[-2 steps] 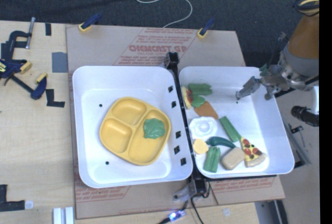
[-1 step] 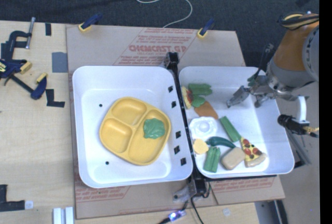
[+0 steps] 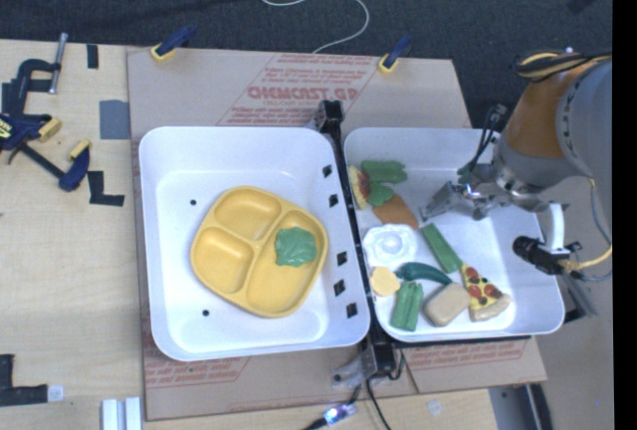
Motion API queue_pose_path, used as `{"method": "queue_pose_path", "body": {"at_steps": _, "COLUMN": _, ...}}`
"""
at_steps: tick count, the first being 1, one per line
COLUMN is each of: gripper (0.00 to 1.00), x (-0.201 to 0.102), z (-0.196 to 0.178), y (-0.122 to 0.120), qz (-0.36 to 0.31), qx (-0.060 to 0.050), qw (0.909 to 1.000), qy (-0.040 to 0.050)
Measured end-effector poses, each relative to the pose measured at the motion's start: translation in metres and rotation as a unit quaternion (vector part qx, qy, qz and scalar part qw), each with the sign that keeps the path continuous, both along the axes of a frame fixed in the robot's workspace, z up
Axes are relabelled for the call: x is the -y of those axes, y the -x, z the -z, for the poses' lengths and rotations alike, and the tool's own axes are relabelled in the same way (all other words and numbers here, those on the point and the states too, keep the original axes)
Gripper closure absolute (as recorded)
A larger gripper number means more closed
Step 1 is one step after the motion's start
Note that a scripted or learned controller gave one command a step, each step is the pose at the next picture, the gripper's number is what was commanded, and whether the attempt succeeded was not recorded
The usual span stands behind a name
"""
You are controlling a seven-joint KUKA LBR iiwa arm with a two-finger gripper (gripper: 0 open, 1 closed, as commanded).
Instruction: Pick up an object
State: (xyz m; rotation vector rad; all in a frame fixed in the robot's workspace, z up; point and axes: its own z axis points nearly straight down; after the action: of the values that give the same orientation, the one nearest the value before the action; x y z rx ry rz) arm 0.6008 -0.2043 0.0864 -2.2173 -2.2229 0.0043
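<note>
The toy foods lie in the right bin [image 3: 528, 319]: a pizza slice [image 3: 482, 291] and a tan bread piece [image 3: 446, 304] near its front wall, a green bean pod [image 3: 405, 306] and a dark green pepper [image 3: 422, 271] just left of them, a fried egg [image 3: 389, 243], a long green stick [image 3: 439, 248], a carrot-like orange piece [image 3: 395, 210] and a leafy green piece [image 3: 383, 171] toward the back. The claw [image 3: 445, 202] hangs low over the bin's back half, beside the orange piece; whether it is spread or pinching, I cannot tell. The left bin [image 3: 169, 249] holds a yellow 3-part plate [image 3: 239, 254] with a green leaf [image 3: 296, 247] on it. Both bins sit on cardboard [image 3: 289, 90] on the wooden counter [image 3: 60, 279]; blue clamps [image 3: 35, 134] lie at left.
</note>
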Motion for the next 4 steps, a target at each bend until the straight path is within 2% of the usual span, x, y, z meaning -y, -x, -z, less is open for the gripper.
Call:
{"method": "queue_pose_path", "body": {"at_steps": 1, "gripper": 1.00, "x": -0.001, "z": -0.012, "y": -0.001, "qz": -0.001, "qx": 0.001, "qw": 1.0000, "qy": -0.0004}}
{"method": "queue_pose_path", "body": {"at_steps": 2, "gripper": 1.00, "x": 0.003, "z": -0.055, "y": 0.004, "qz": 0.001, "qx": 0.002, "qw": 1.0000, "qy": -0.0005}}
{"method": "queue_pose_path", "body": {"at_steps": 3, "gripper": 1.00, "x": -0.003, "z": -0.115, "y": 0.001, "qz": 0.000, "qx": 0.002, "qw": 1.0000, "qy": -0.0003}}
{"method": "queue_pose_path", "body": {"at_steps": 4, "gripper": 1.00, "x": -0.004, "z": -0.138, "y": 0.001, "qz": 0.000, "qx": 0.002, "qw": 1.0000, "qy": -0.0005}}
